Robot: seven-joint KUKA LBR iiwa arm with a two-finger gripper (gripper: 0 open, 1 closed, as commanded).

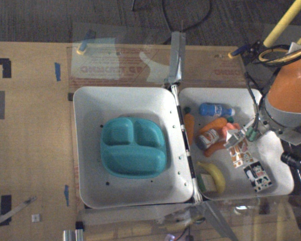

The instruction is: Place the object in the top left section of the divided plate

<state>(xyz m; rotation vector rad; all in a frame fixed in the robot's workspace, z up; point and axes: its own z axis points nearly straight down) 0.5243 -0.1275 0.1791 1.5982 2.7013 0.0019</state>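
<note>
Teal plastic catches our eye first: the divided plate (133,147) sits near the middle of the left bin (85,109), with 2 small sections along its 12 o'clock side and 1 long section along its 6 o'clock side. We see nothing lying in any of the 3 sections.

We find the loose things in the right bin (283,182). A blue bottle (215,109) lies on its side toward 12 o'clock. A carrot (189,128) lies along the bin's 9 o'clock wall. A small ketchup bottle (208,139) rests near the center, just beside some orange and red toy food (221,125) that we cannot name more exactly. A banana (214,174) curves at 7 o'clock with a green piece (201,183) touching its inner side. A red and white carton (240,156) lies toward 5 o'clock of the center, and a black and white carton (258,176) lies farther out at 5 o'clock, close to it.

We see the arm (287,92) coming in from 3 o'clock, its orange band above the right bin's 2 o'clock corner. The gripper (241,136) points down toward the center of the right bin, its tip just beside the red toy food and the red and white carton. We cannot tell how the claw stands, nor whether it touches anything.

Cardboard (30,149) covers the bench around the bins, marked with blue tape (57,72) at 10 o'clock.
</note>
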